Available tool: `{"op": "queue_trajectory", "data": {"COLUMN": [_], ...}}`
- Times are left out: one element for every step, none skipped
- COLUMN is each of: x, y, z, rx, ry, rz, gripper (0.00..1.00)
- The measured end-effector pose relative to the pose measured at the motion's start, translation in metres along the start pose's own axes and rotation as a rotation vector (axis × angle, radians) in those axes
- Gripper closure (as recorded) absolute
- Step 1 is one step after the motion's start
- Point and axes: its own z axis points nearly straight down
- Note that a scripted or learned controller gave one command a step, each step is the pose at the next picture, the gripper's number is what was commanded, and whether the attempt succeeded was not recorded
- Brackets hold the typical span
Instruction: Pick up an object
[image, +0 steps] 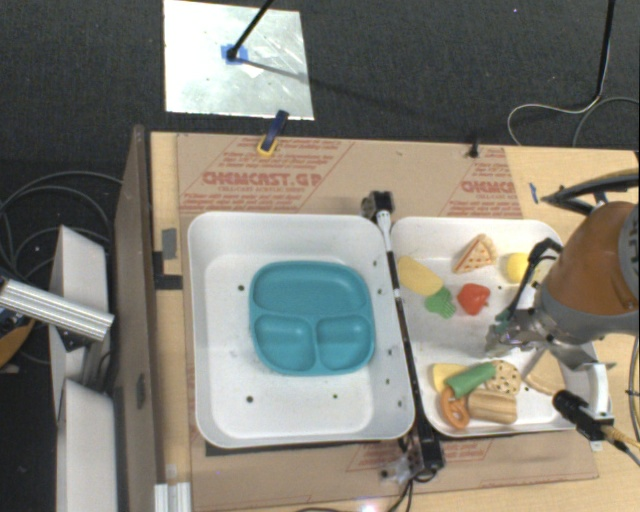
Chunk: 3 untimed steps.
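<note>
The right bin (430, 235) holds several toy foods. Toward its back are a pizza-like wedge (475, 254) and a yellow ball (515, 266). A yellow piece (419, 273), a green piece (439, 304) and a red pepper (474, 297) lie nearer the middle. At the front lie a green stick (470, 380), a dotted cracker (506, 377), an orange ring (454, 411) and a tan block (492, 406). My gripper (506, 334) hangs low over the bin's middle right, just right of the red pepper and above the cracker. Nothing visible is held in it.
The left bin (215, 300) holds a teal divided plate (311, 318). A metal divider (395, 300) runs between the bins. The arm's orange band (600, 265) covers the right bin's right side. Cables lie on the floor to the left.
</note>
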Motion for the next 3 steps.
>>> {"op": "queue_trajectory", "data": {"x": [0.000, -0.002, 0.041], "y": [0.000, 0.087, 0.148], "z": [0.000, -0.039, 0.014], "rx": [0.001, -0.007, -0.001], "ry": [0.000, -0.003, 0.001], "rz": [0.000, -0.007, -0.008], "gripper": [0.00, 0.00, 0.00]}}
